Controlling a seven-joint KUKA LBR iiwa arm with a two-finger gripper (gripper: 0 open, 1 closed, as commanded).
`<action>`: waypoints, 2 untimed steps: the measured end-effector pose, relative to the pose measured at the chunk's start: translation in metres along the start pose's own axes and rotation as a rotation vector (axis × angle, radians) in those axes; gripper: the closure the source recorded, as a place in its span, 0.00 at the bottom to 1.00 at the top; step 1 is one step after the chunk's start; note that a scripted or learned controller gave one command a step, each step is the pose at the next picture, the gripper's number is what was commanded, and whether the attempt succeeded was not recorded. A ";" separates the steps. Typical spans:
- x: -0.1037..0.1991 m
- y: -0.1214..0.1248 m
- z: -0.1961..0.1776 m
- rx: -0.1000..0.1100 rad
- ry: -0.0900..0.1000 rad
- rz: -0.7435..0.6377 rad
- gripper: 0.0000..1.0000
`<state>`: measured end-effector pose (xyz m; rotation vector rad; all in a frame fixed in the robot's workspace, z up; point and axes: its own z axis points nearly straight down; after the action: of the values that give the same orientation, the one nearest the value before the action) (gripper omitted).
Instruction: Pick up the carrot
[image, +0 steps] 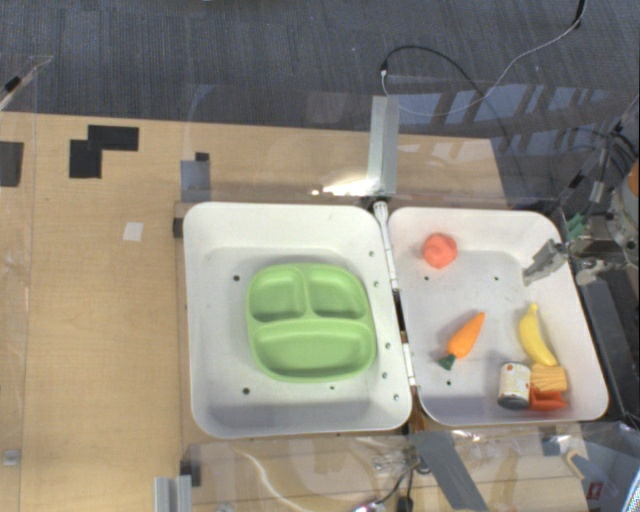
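Left bin (200, 300) holds green divided plate (311, 322). Right bin (480, 225): carrot (464, 337) lying mid-floor, tilted; red ball (440, 250) behind it; can (514, 385), banana (536, 337), orange block (548, 387) at right. Gripper (560, 255) over right rim, nothing visibly held, grip state can't tell.

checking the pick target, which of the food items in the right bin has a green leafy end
The carrot, lying slantwise mid-bin with its green top toward the lower left. The banana is all yellow and the tomato all red.

Robotics lab: wooden worktop (90, 330) with two white bins (210, 400), clear guard panels, loose cables (430, 55), grey carpet.
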<state>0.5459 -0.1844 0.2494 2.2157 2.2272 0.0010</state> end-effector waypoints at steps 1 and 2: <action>0.043 -0.020 0.038 0.004 0.001 0.015 0.00; 0.075 -0.026 0.160 -0.011 -0.002 0.038 0.00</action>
<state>0.5199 -0.1097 0.0896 2.2512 2.1784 0.0113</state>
